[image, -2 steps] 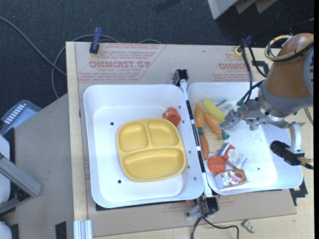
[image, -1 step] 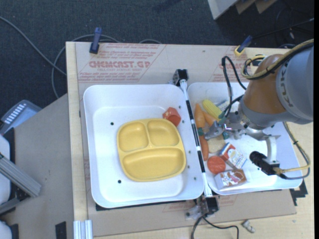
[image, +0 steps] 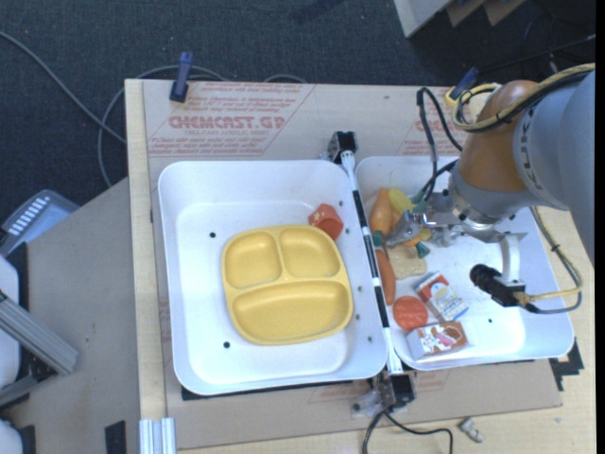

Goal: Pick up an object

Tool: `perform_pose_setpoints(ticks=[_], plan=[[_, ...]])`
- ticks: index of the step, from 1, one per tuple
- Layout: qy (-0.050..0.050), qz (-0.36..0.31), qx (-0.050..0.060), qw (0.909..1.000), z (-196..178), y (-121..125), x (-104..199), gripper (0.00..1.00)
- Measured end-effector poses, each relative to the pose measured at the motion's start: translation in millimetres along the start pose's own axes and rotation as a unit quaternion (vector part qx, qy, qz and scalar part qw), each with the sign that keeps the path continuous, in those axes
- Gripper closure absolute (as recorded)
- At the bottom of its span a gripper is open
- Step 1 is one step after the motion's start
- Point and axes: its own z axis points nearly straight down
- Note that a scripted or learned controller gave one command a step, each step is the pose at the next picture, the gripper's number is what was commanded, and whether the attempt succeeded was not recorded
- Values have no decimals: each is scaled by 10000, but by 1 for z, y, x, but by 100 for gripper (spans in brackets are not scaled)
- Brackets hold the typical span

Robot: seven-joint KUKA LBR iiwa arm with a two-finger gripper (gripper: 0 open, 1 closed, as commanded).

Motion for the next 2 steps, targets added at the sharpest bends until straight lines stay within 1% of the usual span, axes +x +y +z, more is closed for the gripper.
perform_pose_setpoints(ticks=[1,2], plan=[[-10,-4,-42,10000,-1,59,-9,0],[-11,-9,-55,10000,-11,60,-8,100]])
